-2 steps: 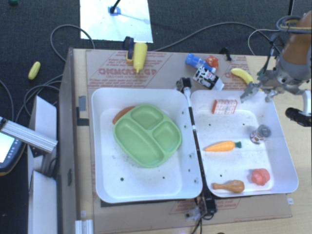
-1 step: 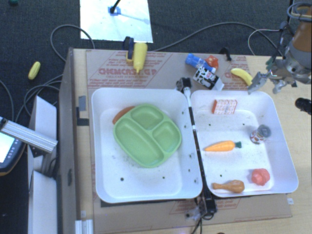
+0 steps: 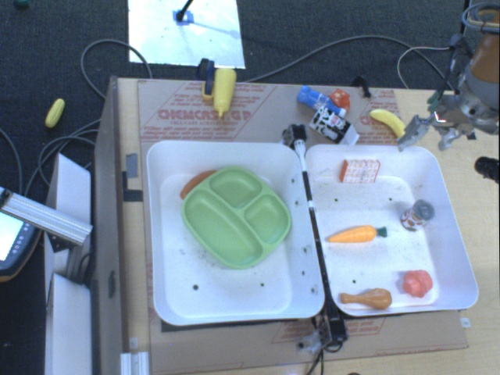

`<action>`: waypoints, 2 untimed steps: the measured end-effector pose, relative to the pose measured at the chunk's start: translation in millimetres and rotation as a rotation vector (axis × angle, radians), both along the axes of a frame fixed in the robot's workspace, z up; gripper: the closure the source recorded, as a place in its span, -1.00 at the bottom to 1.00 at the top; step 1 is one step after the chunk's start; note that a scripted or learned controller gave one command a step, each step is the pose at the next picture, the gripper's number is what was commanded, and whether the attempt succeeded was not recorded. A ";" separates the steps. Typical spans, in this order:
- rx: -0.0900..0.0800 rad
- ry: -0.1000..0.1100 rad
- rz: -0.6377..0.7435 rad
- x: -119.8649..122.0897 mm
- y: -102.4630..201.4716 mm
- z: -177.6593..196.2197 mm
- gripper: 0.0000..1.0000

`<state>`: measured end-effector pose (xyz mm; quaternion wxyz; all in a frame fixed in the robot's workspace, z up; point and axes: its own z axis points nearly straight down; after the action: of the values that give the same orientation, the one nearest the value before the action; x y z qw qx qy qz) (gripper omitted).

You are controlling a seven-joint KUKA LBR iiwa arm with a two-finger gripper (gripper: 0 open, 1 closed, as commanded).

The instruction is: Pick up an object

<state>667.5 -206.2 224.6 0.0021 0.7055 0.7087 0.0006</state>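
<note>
Gripper [image 3: 429, 130] above right bin's [image 3: 449, 233] far rim, near banana [image 3: 387, 120]; jaws spread, nothing between. Carrot [image 3: 355, 234], drumstick [image 3: 367, 298] lying inside.

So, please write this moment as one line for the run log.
tool: above right bin's far right corner, nothing between its fingers | carrot, chicken leg, can: lying in right bin | green tray: left bin

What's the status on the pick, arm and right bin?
Gripper open, holding nothing, above right bin's far corner. Carrot, drumstick, small can lying untouched. Nothing in the way.
</note>
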 end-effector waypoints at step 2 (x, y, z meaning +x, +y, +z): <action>0.000 0.000 -0.003 -25.9 10.0 -105.1 -1.00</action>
<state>641.6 -196.3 119.5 0.0021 0.7066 0.7076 0.0008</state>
